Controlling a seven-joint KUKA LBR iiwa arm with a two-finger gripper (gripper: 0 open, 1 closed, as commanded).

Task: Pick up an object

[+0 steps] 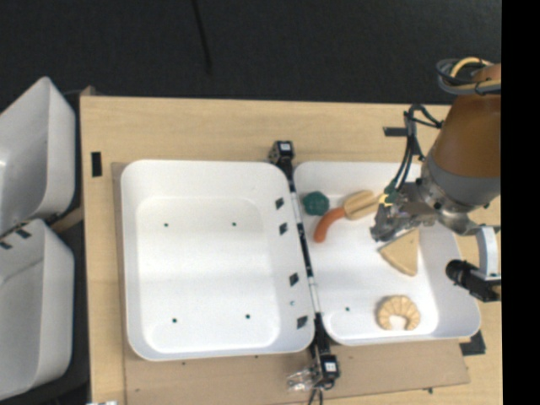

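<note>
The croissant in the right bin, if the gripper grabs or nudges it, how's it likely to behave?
The croissant looks like a moulded toy, so probably stiff and light, though the picture cannot confirm that. Its curved, ridged back may let flat fingers slip unless they close across the middle. It lies flat on the right bin floor, apart from the other items, so a push would likely slide it rather than roll it.

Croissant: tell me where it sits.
The croissant lies in the right bin, near its front edge, below the tan wedge and the gripper.
</note>
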